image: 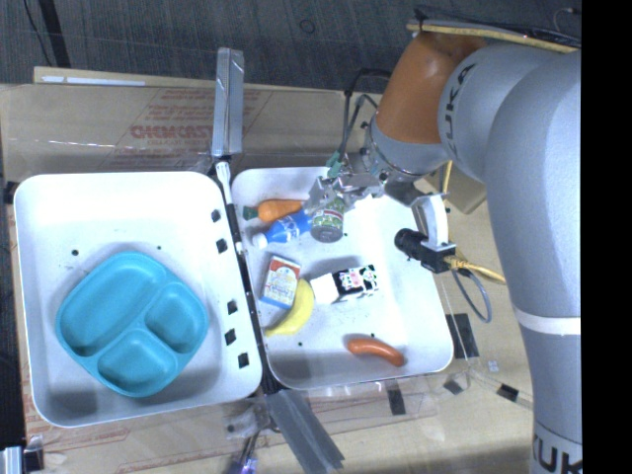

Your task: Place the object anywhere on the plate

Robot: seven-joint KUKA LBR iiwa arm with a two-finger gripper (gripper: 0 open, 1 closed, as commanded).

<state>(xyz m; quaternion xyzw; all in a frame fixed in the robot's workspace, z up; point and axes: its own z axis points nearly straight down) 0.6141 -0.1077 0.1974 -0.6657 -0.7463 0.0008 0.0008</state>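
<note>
A blue plate (131,322) with three compartments lies in the left bin (59,205), with nothing on it. My gripper (334,197) hangs over the back of the right bin (420,309), right above a small round grey can (328,227) and the cap end of a blue bottle (286,229). An orange carrot (278,208) lies just left of the gripper. Whether the gripper touches the can I cannot tell.
Further forward in the right bin lie a small carton (280,280), a banana (294,311), a black-and-white cow-patterned block (355,281) and a red sausage (374,350). A grey divider rail (229,215) runs between the bins.
</note>
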